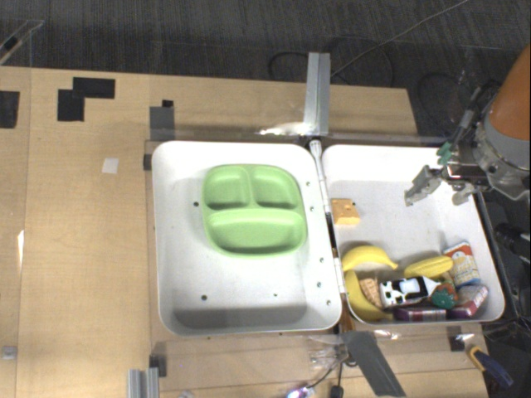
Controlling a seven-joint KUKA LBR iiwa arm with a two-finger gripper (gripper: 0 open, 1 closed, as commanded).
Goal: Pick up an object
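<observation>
Nothing is held by the grey two-finger gripper [442, 186], whose fingers are seen spread apart above the right-hand shallow white bin [390, 168]. The pick is judged not yet begun. The yellow plastic banana [367, 259] and neighbouring clutter remain to be grasped.

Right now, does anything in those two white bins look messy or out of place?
Slightly. In the right bin, most items, including bananas, are heaped in the near corner, while one tan block sits apart by the divider. The green tray lies neatly in the left bin. Nothing looks spilled or broken.

Grey arm [504, 152], orange band [510, 110], metal hand [440, 186]
</observation>
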